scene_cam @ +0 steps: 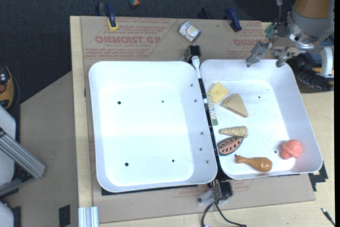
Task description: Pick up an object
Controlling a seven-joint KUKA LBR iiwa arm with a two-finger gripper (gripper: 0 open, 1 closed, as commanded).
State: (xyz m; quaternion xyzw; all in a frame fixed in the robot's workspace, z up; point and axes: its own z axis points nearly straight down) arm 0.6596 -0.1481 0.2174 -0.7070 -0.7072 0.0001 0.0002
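The right bin (297, 98) holds several toy foods: a yellow cheese piece (218, 92), a tan wedge (236, 105), a ridged cone (234, 131), a dark oval slice (230, 145), a brown drumstick (255, 162) and a pink lump (290, 149). My gripper (265, 57) hangs over the bin's far rim at the upper right, its two fingers spread apart with nothing between them. It stands well away from all the foods.
The left bin (101, 114) lies beside the right one, sharing a black hinge strip (203, 98). A small white box (189, 32) lies on the cardboard behind the bins. Blue clamps (110, 14) hold the board's far edge. Cables trail at the front (218, 196).
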